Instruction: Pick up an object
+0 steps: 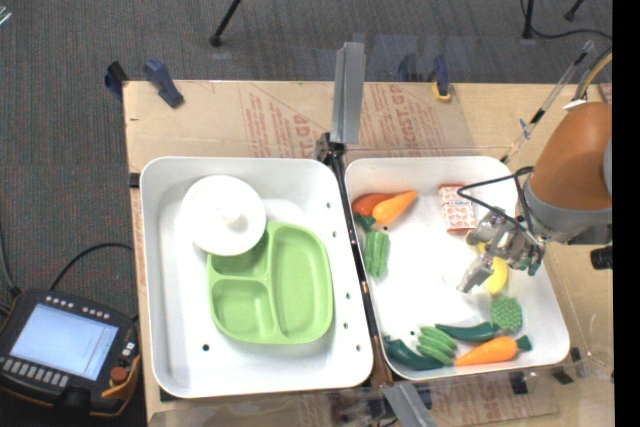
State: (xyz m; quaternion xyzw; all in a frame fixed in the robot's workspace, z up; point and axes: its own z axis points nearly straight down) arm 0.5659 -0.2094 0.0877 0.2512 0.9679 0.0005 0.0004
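Grey carpet surrounded the desk [250, 120], whose cardboard top carried 2 shallow white bins side by side. At the far side of the carpet stood tripod legs, and a teach pendant [65, 347] lay off the desk's near left corner.

The hand [484, 271] hung low inside the right bin [425, 255], toward its right wall, below the arm's orange band [575, 155]. Whether its fingers were spread or closed could not be told (they blurred into the metal of the wrist). Touching or just under the hand's right side lay a yellow piece [496, 279], and it could not be told whether that was between the fingers.

Just behind the hand sat a red-and-white packet [457, 208]. Just in front of it and slightly right lay a green knobbly piece [506, 314], with an orange carrot [488, 350] and dark green beans [440, 339] nearer the front wall. Well to the hand's left lay another carrot [392, 206] and a green pod [377, 252].

Farther left, the left bin [165, 315] held a green 3-part tray [272, 287] with a white round lid [223, 214] overlapping its far left corner.
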